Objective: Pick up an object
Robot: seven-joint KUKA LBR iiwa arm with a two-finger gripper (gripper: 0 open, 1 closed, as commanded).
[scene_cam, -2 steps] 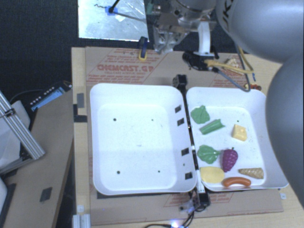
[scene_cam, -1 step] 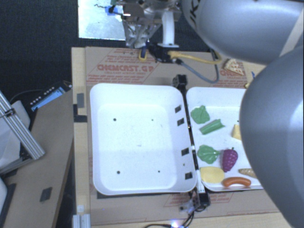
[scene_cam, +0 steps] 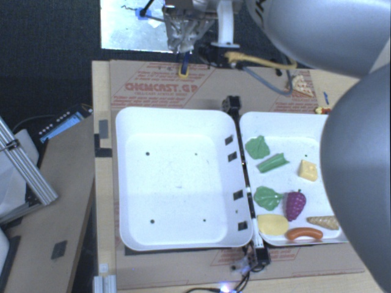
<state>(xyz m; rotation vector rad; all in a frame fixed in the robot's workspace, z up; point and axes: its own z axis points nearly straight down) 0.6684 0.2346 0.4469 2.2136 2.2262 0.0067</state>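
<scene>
The right bin [scene_cam: 281,130] holds several toy foods: a green leaf [scene_cam: 257,146], a green pod [scene_cam: 272,162], a yellow wedge [scene_cam: 308,170], a second green leafy piece [scene_cam: 267,196], purple grapes [scene_cam: 295,204], a yellow lump [scene_cam: 273,224], an orange-red sausage [scene_cam: 303,234] and a tan cone [scene_cam: 322,222]. My gripper [scene_cam: 183,50] hangs high at the back, beyond both bins and far from the foods. Its fingers taper together to one tip with nothing seen between them. A small yellow piece [scene_cam: 183,71] lies on the board just below that tip.
The left bin [scene_cam: 177,124] sits beside the right one, with a black clip strip [scene_cam: 239,176] between them. The grey arm [scene_cam: 357,163] covers the right bin's right side. Cables [scene_cam: 263,66] run across the cardboard behind the bins. A metal rail [scene_cam: 24,170] lies at far left.
</scene>
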